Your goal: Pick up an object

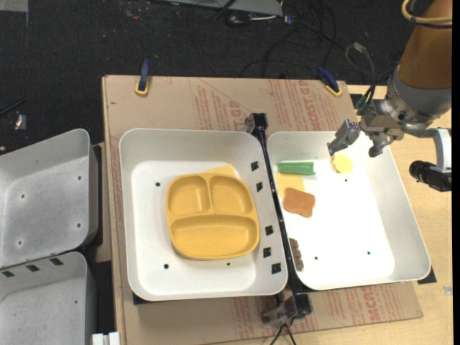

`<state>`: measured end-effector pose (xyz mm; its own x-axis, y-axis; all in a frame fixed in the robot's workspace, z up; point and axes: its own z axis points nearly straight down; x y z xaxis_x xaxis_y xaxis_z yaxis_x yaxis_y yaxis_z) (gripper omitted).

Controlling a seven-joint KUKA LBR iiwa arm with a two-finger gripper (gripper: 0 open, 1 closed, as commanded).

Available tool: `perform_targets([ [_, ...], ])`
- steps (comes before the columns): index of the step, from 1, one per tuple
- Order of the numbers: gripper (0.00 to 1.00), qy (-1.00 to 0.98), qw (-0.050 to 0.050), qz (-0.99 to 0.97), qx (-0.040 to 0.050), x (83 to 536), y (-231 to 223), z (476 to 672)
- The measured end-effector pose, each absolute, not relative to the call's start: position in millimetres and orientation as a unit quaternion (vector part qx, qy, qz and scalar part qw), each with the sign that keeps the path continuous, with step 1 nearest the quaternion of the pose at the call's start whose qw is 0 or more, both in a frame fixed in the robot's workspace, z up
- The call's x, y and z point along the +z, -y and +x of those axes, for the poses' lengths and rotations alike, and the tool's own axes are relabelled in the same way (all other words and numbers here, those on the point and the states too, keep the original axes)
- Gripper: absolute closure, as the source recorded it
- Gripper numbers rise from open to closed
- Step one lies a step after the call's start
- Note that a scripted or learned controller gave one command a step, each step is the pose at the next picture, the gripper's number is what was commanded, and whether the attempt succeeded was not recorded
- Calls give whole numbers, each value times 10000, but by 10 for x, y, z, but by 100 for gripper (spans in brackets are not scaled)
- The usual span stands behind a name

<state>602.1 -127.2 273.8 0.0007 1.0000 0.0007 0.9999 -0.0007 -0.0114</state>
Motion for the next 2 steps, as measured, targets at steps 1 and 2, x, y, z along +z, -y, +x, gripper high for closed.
perform_targets([
  [1, 0, 7076, -2, -7066, 4, 2803, 1270, 6041],
  [2, 0, 7070, 24, -7072, 18, 2187, 1206, 5990],
])
